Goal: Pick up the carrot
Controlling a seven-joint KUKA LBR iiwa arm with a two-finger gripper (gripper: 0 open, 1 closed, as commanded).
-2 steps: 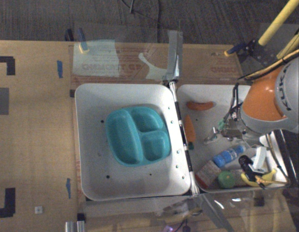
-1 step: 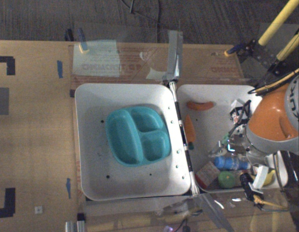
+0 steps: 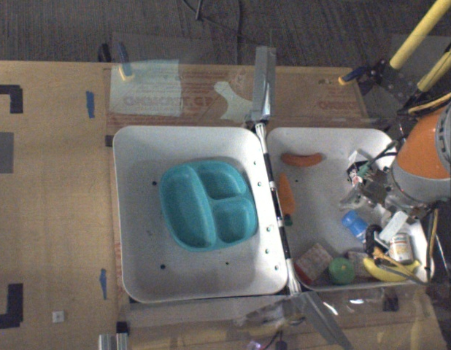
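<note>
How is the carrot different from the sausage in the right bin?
The carrot lies lengthwise against the bin's left wall, while the sausage lies crosswise near the far wall. The carrot is straight and tapers toward a dark green tip; the sausage is slightly curved with rounded ends. The carrot looks brighter orange, the sausage more reddish. Both are elongated, lie flat in the right bin, and are apart from the gripper.

I see a light wooden bench point(image 3: 50, 217) carrying two shallow white plastic bins side by side, the left bin point(image 3: 138, 265) and the right bin point(image 3: 313, 141). Flat on the wood lie black tape corner marks point(image 3: 12, 99), short blue tape strips point(image 3: 90, 104) and a translucent plastic sheet point(image 3: 147, 86) behind the left bin.
</note>
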